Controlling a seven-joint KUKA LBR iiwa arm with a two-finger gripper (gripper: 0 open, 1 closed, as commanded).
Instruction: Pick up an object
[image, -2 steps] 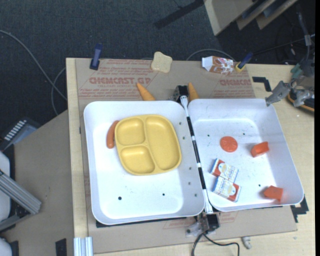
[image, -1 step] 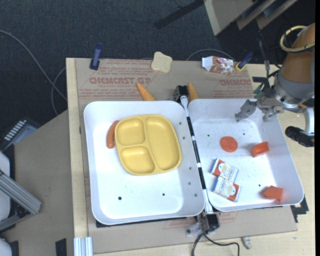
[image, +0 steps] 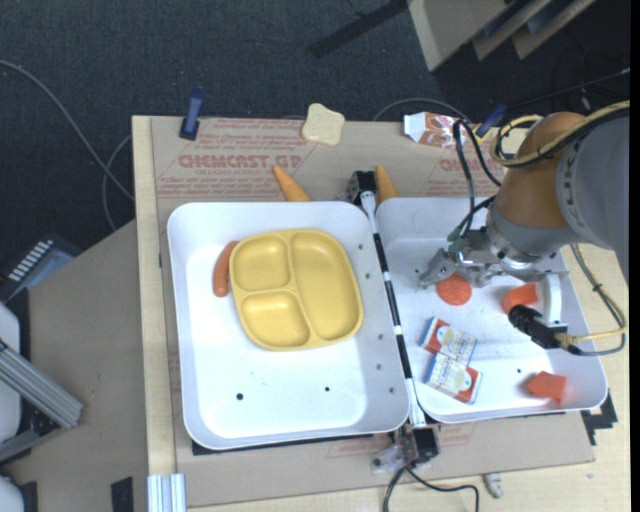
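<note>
The arm (image: 560, 190) is seen reaching in over the right bin (image: 400, 225), its grey bulk and orange band covering that bin's far right corner. The hand (image: 452, 268) is lowered just above and touching-close to a round red disc (image: 456, 291); whether contact is made cannot be told. The hand's state cannot be told: its metal parts are blurred and partly hidden under the wrist.

All remaining places are given relative to the red disc. Right of it, an orange piece (image: 521, 297) is partly masked by a black cable connector (image: 530, 322). Below the disc, two small printed packets (image: 450, 358) lie overlapping; their print is too small to read. Further below and to the right, a second orange piece (image: 547, 385) lies near the bin's rim.

Left of the disc, in the left bin (image: 300, 410), a yellow divided plate (image: 296, 288) is recorded, with a reddish sausage-like item (image: 221, 270) half hidden at its left edge.

Above and left of the disc, on the tabletop (image: 230, 150), a carrot-like piece (image: 290, 184) and a pale bread-shaped item (image: 322, 124) are noted.
</note>
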